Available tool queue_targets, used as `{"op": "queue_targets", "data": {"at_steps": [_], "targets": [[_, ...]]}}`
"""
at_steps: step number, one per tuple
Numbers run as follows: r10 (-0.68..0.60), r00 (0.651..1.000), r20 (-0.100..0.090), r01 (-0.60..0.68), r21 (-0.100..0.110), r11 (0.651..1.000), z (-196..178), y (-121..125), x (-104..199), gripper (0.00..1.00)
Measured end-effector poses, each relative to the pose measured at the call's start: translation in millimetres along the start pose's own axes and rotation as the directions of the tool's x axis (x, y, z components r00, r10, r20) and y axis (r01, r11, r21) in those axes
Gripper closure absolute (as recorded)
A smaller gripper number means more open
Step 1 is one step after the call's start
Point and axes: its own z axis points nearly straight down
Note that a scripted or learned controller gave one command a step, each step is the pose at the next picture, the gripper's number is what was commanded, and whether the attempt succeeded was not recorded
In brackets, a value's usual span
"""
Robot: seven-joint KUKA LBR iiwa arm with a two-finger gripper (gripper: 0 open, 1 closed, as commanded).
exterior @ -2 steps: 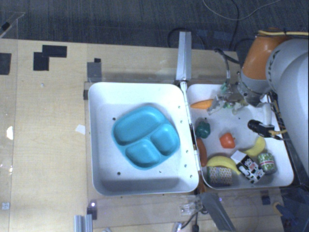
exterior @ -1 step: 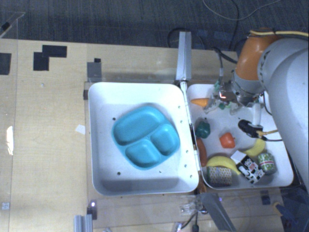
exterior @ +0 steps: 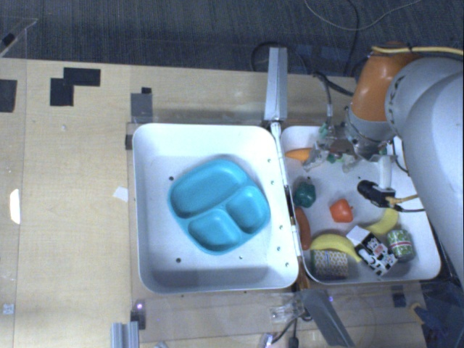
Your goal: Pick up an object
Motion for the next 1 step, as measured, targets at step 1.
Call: {"op": "queue_targets", "data": {"at_steps": [1], "targets": [[-0.005, 1.0, -0.001, 0.005, 0.006, 1.0, -10.8, -1.0, 0.5, 1.0]]}}
